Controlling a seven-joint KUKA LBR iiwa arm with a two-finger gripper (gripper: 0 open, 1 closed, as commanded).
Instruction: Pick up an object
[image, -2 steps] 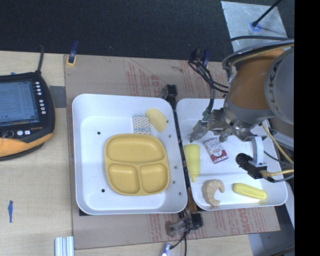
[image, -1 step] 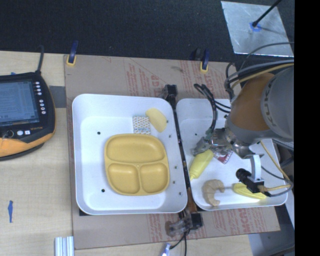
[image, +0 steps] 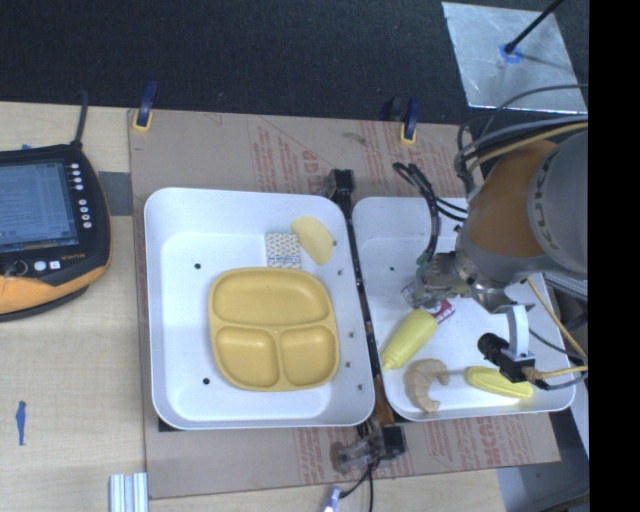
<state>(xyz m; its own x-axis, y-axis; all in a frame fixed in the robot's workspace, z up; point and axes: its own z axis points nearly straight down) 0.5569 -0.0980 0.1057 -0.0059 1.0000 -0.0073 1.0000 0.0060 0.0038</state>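
at the far left we see a tablet (image: 45, 225) on the bench, then the left bin (image: 170, 300) holding a yellow tray (image: 272, 328) with a small patterned card (image: 283, 250) and a pale yellow piece (image: 313, 238) just beyond it. in the right bin (image: 385, 225) lie a yellow bottle (image: 409, 337), a tan croissant (image: 428, 382) near it and a yellow banana (image: 499, 381) to the right. the gripper (image: 432, 290) hangs low over the bottle's far end; we cannot tell how its jaws stand.
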